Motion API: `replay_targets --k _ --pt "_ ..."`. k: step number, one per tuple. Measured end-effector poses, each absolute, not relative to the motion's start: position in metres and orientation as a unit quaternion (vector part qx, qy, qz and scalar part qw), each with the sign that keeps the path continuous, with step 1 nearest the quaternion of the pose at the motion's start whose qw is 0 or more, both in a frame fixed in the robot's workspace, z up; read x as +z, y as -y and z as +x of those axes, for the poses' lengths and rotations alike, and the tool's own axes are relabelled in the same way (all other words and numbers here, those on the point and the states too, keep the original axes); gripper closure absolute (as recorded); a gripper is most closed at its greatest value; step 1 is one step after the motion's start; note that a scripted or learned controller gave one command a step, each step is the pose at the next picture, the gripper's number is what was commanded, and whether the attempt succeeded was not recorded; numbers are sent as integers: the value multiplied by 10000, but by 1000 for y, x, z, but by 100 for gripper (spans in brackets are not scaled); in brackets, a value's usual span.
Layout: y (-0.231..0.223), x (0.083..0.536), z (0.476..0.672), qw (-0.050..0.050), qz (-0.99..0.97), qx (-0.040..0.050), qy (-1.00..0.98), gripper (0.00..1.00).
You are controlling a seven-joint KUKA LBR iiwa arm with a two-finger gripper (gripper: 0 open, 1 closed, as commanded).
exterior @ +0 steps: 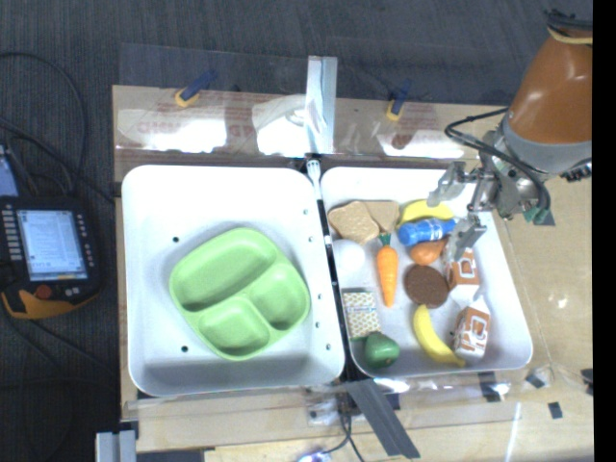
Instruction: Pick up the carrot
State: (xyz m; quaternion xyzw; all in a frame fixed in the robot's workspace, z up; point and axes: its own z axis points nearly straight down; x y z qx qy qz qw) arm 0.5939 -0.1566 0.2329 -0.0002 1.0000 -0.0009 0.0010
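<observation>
Landmark: the small orange plastic carrot [386, 272] with a green tuft, lying lengthwise in the right shallow white bin [515, 320], tuft toward the far wall.
Nearest the camera: a dark green rounded vegetable [381, 350] at the bin's near edge, nearer than the carrot; a patterned square packet [360, 313] just nearer-left of the carrot's tip.
Near right: one yellow plastic banana [431, 336], and a red-and-white carton [473, 329] beyond it to the right.
Beside the carrot: a brown round cookie-like disc [425, 284] just right of it; a second red-and-white carton [464, 270] further right.
Behind the carrot: a tan bread slice [354, 221] far-left; a blue bottle-like item [424, 231], an orange rounded piece [426, 252] and a second yellow fruit [422, 210] far-right.
Open room: bare white floor lies left of the carrot, up to the divider; the right side is crowded.
Left bin: a light green three-compartment plastic plate [239, 291], well left of the carrot.
Gripper: the grey two-finger gripper [468, 229] hangs far-right of the carrot, over the blue item's side; whether its fingers are apart or closed cannot be told.
Count: one carrot, two cartons, two yellow fruits, one plate.
</observation>
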Motion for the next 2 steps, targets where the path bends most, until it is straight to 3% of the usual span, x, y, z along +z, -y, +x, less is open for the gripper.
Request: replay_targets --k 1,2 --pt "124 108 610 -50 -474 13 -9989 0" --pt "98 92 584 81 -655 -41 -9978 0"
